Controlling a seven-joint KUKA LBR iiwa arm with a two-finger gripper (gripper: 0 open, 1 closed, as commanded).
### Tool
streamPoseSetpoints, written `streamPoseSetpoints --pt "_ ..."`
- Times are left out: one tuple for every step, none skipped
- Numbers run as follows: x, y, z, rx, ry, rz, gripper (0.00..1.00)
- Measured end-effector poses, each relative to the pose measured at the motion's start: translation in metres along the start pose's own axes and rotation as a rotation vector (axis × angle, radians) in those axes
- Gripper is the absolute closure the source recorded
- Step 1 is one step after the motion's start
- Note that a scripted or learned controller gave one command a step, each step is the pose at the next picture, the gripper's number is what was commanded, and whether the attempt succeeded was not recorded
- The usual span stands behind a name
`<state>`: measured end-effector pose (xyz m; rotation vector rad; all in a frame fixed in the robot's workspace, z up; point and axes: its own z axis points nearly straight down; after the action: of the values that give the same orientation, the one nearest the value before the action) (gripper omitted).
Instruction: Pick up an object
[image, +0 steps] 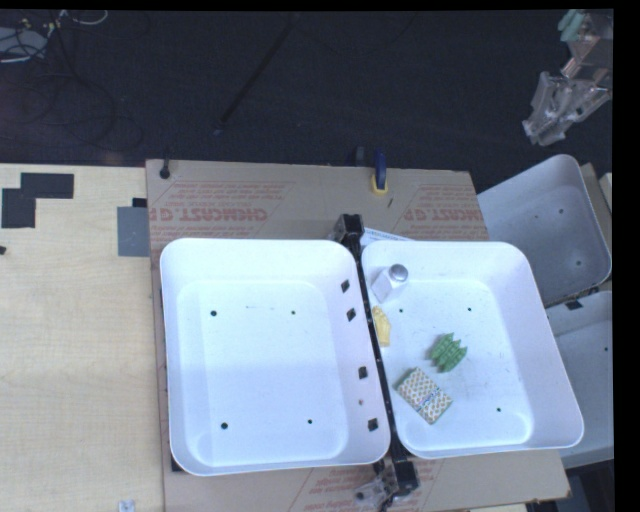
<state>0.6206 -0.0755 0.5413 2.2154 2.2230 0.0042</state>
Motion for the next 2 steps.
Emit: streamPoseSetpoints --pt "0.051 -0.01 0.004 0.009 0.002 -0.001 1.0" --pt "0.102 -0.011 0.004 0.01 0.001 -0.002 1.0"
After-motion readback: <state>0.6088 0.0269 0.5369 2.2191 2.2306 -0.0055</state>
